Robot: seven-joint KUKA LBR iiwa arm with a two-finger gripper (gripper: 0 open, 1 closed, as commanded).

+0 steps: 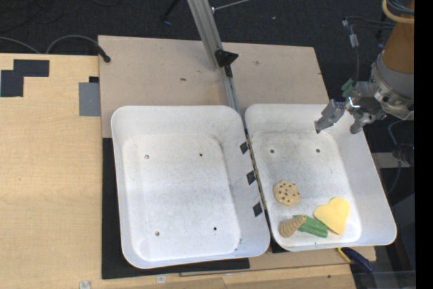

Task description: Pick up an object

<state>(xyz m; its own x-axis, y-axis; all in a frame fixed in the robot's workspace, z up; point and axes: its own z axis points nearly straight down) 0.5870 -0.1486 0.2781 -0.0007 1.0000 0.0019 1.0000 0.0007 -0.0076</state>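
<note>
while the end effector hangs over the upper right rim of the right bin, its two fingers stand apart with nothing between them, one grey finger pointing out towards 9 o'clock. from there the things to pick lie towards 6 o'clock, bunched in the bin's lower half: a round cookie with dark chips, then towards 5 o'clock from it a yellow heart-shaped piece, and at 6 o'clock from the cookie a ribbed tan piece touching a green piece that lies just beside the heart. all look like small toy foods, probably light and stiff, with smooth skins that may slip. the cookie stands a little apart from the rest, so it seems the easiest: take it across its width, fingers closing on its edge. the heart is thicker and would give a firmer bite across its narrow lower tip. the left bin sits at 9 o'clock on the worktop.
</note>
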